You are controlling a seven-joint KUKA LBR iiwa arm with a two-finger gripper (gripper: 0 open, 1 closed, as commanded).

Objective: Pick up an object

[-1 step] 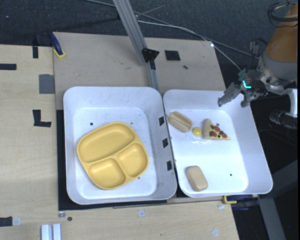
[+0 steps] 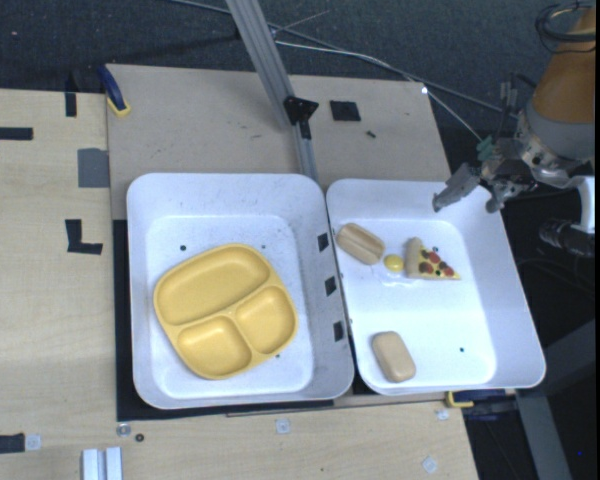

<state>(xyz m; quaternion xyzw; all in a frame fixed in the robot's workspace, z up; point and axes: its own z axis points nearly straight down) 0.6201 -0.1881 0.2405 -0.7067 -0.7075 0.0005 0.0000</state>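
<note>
The right bin [image 2: 480, 308] holds a tan bread roll [image 2: 360, 243], a small yellow ball [image 2: 393, 263], a toy pizza slice [image 2: 428, 262] and a tan loaf-shaped piece [image 2: 392, 356] near its front edge. My gripper [image 2: 472, 192] hangs over the bin's far right corner, above and to the right of the pizza slice. Its two grey fingers [image 2: 452, 192] are spread apart with nothing between them. The arm's orange band shows at the top right.
The left bin [image 2: 150, 218] holds a yellow three-compartment tray [image 2: 226, 309]. A slanted metal rail [image 2: 270, 58] runs from the top down to the gap between the bins. Cables cross the dark floor behind the bench.
</note>
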